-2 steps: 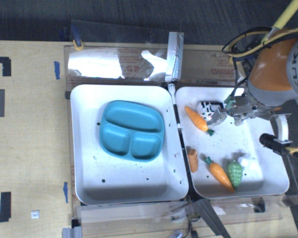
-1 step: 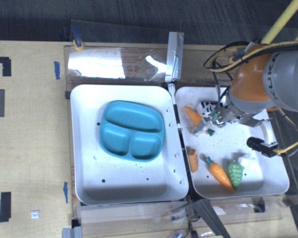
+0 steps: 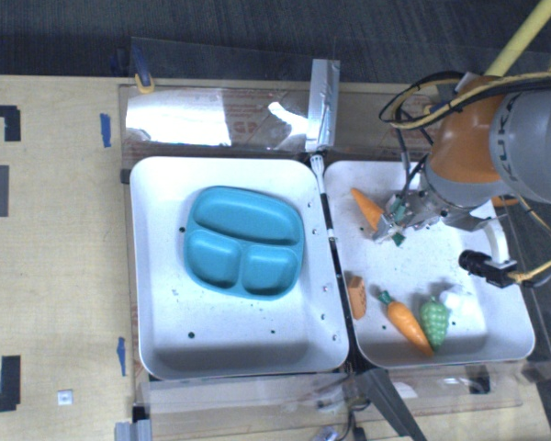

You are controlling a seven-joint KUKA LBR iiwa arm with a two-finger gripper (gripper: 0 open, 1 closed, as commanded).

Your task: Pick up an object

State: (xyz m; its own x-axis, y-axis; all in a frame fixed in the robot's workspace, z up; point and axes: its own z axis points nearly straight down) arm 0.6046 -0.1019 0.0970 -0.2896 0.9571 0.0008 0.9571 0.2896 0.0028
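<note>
The right bin holds an orange carrot near its upper left, a second carrot with a green top near the front, a green bumpy fruit beside it, and a small brown piece at the left wall. My gripper is low in the right bin, just right of the upper carrot, its fingertips close to the bin floor. The grey arm with its orange band comes in from the upper right.
The left bin holds a blue divided tray. A black cable end hangs over the right bin's right side. A clear plastic wall and a metal post stand behind the bins.
</note>
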